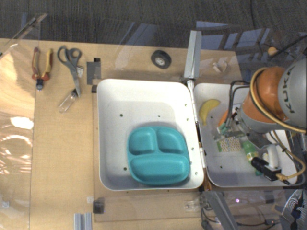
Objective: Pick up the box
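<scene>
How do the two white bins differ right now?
Contents: the left bin holds one teal divided tray; the right bin holds several small items, including a yellow banana.
Access: the left bin lies open to the camera; the arm hangs over the right bin, hiding part of it.
Shared: both white, shallow, side by side.

Grey arm [288, 97], orange band, black cables.
</scene>
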`<state>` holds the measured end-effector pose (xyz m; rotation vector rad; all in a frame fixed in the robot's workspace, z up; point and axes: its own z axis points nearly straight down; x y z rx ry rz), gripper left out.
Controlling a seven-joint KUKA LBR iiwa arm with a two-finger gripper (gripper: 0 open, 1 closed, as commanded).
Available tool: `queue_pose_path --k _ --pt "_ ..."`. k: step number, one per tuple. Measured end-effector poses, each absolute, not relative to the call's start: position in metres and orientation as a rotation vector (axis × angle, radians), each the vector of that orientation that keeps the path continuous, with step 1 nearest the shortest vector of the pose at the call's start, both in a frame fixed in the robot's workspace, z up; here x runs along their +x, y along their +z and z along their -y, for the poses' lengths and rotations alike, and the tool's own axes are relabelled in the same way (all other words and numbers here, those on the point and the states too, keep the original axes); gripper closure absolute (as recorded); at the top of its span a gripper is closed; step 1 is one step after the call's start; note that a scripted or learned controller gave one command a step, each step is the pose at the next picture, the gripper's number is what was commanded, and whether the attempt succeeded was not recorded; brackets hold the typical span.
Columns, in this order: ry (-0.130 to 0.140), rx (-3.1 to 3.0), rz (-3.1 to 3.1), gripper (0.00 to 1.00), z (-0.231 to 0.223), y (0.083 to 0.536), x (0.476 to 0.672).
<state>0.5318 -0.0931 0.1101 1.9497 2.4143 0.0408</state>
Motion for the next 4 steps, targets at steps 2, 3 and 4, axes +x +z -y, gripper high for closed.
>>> queue_pose_path --k 2,3,4 --pt "0.006 2.02 -2.402 1.0 -0.019 0.211 0.507" --pt "0.006 2.02 -2.402 0.0 -0.019 0.211 0.507" --pt "0.007 1.968 -2.441 0.0 0.035 0.264 0.489"
